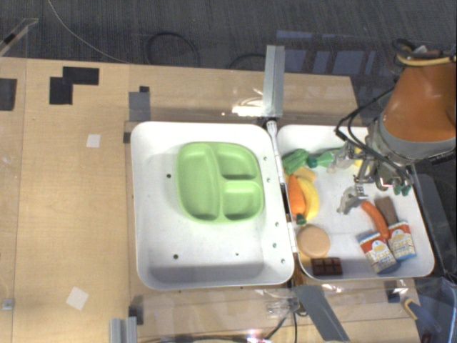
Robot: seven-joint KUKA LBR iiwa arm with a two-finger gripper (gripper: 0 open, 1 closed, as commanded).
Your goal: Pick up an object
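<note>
Hovering over the right bin [425, 263], the gripper [355, 195] hangs low w/ nothing between its fingers; open or shut, can't tell at this res. Nearest pick looks like the sausage [374, 219], lying just beside the fingertips toward the bin's right edge, apart from them. Risk: a descent from here lands on bare floor beside it, or nudges it into the cartons [388, 246] near the bin's front right corner. Banana [308, 186] and carrot [295, 197] sit along the bin's left edge, so no clash there.
</note>
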